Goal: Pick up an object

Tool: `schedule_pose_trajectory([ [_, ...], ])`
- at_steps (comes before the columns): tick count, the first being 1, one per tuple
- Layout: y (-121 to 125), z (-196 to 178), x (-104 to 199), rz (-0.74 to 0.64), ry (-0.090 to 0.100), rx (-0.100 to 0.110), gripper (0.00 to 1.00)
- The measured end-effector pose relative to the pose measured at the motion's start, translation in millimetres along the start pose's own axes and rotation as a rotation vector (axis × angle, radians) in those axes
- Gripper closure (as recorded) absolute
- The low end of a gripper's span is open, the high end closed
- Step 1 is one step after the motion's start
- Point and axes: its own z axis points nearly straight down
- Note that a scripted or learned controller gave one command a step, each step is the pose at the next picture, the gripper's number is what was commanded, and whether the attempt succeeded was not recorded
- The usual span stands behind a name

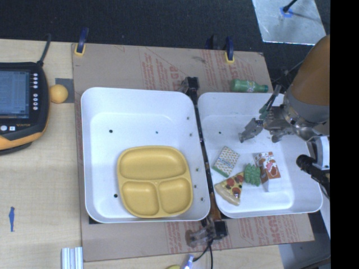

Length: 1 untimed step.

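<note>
Brown cardboard covers my bench, and on it sit two shallow white plastic bins side by side. I take the right white bin as my landmark. Inside it, toward its near half, lie the things I could pick: a small chequered green-and-white packet, a toy pizza slice with red dots just nearer than it, a knobbly green plastic piece, and a red-and-white printed packet touching that green piece. My hand hangs over the far half of this bin, above bare white floor, apart from all four things. I cannot tell how its fingers stand. Nothing appears to be carried, so I judge the pick not yet made: reaching, closing and lifting all remain. Left of the landmark, the other white bin holds a yellow three-compartment tray.
</note>
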Motion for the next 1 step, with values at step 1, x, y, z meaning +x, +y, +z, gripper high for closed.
schedule_pose_trajectory([
  [1, -60.9, 3.5, -51.4, 0.0, -0.001, 0.0, 0.0],
])
